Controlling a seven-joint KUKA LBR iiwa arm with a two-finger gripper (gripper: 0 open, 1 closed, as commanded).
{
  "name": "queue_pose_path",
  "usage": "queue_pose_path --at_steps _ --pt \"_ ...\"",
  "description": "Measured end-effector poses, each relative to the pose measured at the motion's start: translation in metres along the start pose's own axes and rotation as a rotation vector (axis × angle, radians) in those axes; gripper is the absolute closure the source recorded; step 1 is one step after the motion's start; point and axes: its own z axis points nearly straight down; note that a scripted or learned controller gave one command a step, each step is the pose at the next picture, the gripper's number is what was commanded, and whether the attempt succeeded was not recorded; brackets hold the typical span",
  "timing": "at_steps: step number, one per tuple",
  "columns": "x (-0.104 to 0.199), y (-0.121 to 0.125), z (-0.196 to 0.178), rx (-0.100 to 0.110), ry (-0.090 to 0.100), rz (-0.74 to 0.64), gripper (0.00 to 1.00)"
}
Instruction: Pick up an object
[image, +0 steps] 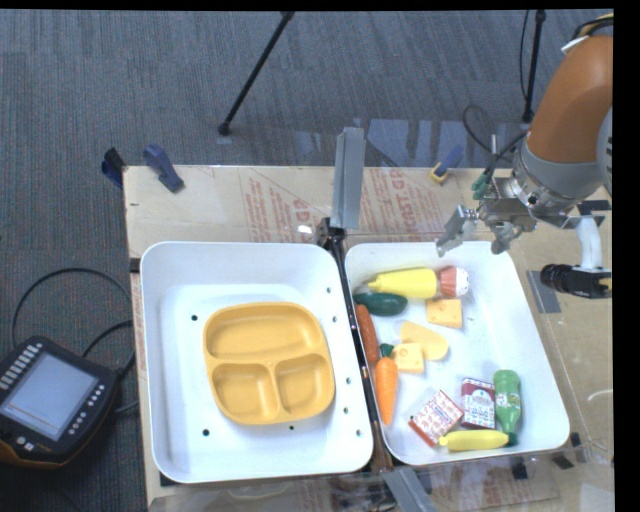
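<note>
My gripper (476, 236) hangs over the back rim of the right bin (535, 330), open, with nothing between its fingers. Just below it lie a yellow corn cob (404, 282) and a pink-ended piece (456, 280). Further into the bin are a dark green cucumber (380, 303), an orange cheese wedge (445, 313), a pale cheese slice (426, 340), a small cheese cube (408, 357), a sausage (366, 333) and a carrot (386, 390). Near the front sit two red packets (435, 417) (478, 402), a green bottle (507, 400) and a banana (473, 439).
The left bin (170, 300) holds a yellow divided plate (268, 360). A grey upright post (348, 180) stands behind the seam between the bins. A teach pendant (45, 395) lies on the floor at the left. A tripod leg (255, 70) crosses the back.
</note>
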Motion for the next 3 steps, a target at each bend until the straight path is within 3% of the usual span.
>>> queue_pose_path --at_steps 1,2,3 --pt "0.031 -0.009 -0.077 -0.009 -0.001 -0.082 0.00" --pt "0.074 -0.010 -0.049 0.002 0.000 0.026 0.00" --pt "0.070 0.004 0.070 0.012 -0.001 0.024 0.00"
